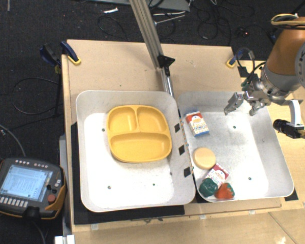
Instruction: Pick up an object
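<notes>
The gripper, fingers spread and empty, should come down squarely over the carton to its left.

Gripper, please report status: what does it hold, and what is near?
Gripper open, holding nothing, over right bin far edge. Carton nearest, untouched. Nothing between them.

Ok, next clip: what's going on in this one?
A grey KUKA arm reaches in from the right, its pincer open and holding nothing above the far edge of the right bin. The pickable items lie along that bin's left side: a small carton, a round tan piece, and a packet, a green item and a red item clustered in the near corner. The left bin holds a yellow divided tray. Nothing is grasped yet.
</notes>
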Controlling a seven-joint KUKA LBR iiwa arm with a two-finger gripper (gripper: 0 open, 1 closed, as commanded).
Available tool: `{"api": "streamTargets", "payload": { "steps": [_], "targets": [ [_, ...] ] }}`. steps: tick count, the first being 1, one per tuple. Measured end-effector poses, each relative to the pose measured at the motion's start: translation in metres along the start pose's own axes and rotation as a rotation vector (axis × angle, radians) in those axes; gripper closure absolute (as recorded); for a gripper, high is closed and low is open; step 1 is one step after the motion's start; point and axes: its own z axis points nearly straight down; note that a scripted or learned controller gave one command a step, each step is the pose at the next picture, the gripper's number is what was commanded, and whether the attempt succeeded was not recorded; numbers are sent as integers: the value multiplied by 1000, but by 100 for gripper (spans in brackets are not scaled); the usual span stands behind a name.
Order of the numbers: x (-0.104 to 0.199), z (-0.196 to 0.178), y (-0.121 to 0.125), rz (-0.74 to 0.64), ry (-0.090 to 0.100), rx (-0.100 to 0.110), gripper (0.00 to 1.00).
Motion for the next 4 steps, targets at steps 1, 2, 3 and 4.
{"api": "streamTargets", "payload": {
  "steps": [1, 2, 3, 4],
  "targets": [
    [9, 54, 6, 0, 1, 0, 0],
    [8, 39, 8, 0, -2, -6, 100],
    [10, -25, 5, 0, -2, -11, 100],
    [12, -90, 6, 0, -2, -12, 100]
  ]
}}
